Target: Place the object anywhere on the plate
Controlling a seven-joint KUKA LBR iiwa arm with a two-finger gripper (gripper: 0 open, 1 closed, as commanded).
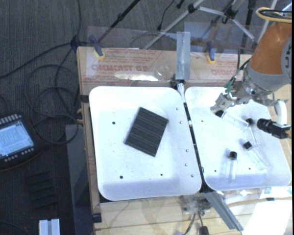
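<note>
The plate (147,131) is a dark, ribbed rectangle lying tilted in the middle of the left bin (108,180). Several small clear vials with black caps lie in the right bin (279,177): one (230,164) near the front, one (254,152) to its right, and one (237,122) further back. My gripper (220,107) hangs over the back left part of the right bin, just behind and left of the rear vial. I see nothing held in it. It is well to the right of the plate.
A raised divider (191,131) separates the two bins. A black cylindrical part (269,126) sticks out at the right bin's right side. Tripod legs and cables lie behind the bench, and a pendant (10,140) sits on the floor to the left.
</note>
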